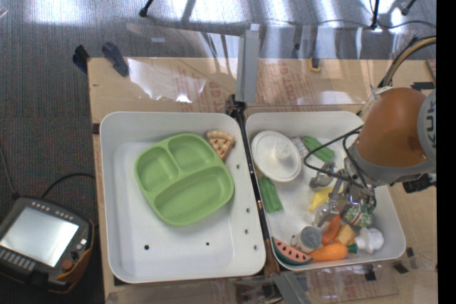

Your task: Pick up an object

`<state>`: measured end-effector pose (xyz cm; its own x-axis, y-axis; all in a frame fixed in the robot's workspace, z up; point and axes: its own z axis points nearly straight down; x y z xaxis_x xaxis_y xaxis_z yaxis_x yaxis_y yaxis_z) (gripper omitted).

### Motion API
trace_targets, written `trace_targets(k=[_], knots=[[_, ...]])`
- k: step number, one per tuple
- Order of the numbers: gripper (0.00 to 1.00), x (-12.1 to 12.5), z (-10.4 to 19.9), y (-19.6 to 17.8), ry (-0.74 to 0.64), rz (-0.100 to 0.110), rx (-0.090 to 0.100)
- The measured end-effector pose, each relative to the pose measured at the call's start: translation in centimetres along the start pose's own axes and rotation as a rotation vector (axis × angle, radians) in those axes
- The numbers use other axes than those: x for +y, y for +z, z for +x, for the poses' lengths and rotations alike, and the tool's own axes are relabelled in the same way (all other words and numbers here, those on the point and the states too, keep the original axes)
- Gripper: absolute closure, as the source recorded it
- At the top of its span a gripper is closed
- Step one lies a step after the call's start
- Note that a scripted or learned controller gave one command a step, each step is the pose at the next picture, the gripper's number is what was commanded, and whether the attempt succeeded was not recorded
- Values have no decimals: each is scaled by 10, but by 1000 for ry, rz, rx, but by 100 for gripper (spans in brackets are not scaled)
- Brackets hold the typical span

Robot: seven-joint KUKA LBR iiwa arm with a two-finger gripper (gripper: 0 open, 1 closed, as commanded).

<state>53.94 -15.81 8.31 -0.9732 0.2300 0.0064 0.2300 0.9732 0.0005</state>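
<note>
My gripper [333,208] hangs low in the right bin [324,117], among a heap of toy food. Directly beside it lies a yellow banana piece [320,199]. Below it sit an orange carrot [330,251], a grey round piece [310,236], a watermelon slice [291,251] and a white piece [370,240]. A white round lid [276,155] lies at the bin's upper left, with a green strip [270,194] under it and a green item [318,150] to its right. The arm's orange band [390,128] covers the bin's right side.
The left bin [121,253] holds a green divided plate [184,177] and a waffle-patterned slice [221,143] at its upper right. A tablet [41,238] lies on the floor at lower left. Tripod legs stand behind the bench.
</note>
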Motion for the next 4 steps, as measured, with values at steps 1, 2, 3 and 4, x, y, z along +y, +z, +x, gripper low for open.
trace_targets(k=[1,2,3,4], knots=[[100,2,-1,-6,-3,-2,4],[0,2,-1,-6,-4,-2,4],[100,3,-1,-12,-6,-3,8],[0,3,-1,-12,-6,-4,8]])
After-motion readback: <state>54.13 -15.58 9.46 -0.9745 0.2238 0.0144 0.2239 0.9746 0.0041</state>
